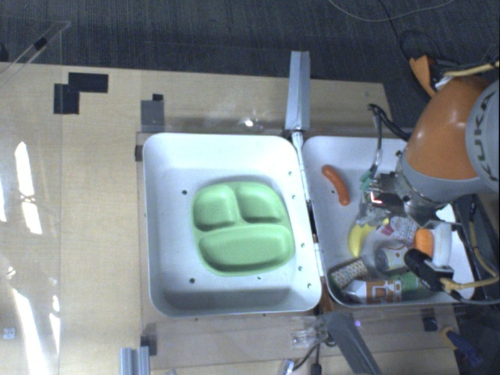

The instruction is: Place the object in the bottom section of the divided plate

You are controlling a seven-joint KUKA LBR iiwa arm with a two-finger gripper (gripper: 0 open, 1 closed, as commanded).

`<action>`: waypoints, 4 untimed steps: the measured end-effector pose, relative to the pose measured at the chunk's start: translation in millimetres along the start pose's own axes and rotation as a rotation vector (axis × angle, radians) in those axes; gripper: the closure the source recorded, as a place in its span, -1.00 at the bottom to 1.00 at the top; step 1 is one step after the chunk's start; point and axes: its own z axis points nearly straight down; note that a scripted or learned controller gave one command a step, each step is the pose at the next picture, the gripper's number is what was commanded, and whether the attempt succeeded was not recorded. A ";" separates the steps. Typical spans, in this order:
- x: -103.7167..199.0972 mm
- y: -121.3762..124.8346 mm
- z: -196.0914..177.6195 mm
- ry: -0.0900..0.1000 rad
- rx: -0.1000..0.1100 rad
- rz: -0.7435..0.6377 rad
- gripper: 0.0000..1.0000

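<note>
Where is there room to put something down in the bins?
The green divided plate has three bare sections, and white floor rings it in the left bin. The right bin is bare around the sausage; its lower half is crowded under the arm.

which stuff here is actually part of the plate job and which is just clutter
Part of the job:
- green divided plate, in the left bin
- its bottom section, the target
- claw, over the right bin

Lying about:
- orange sausage
- yellow banana
- bottle
- dark brush-like item
</note>
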 end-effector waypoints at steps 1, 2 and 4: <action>1.2 33.4 29.8 -0.001 0.002 0.196 1.00; -37.9 -12.7 123.1 0.001 -0.011 -0.032 1.00; 7.2 18.4 -28.7 -0.003 -0.004 0.033 1.00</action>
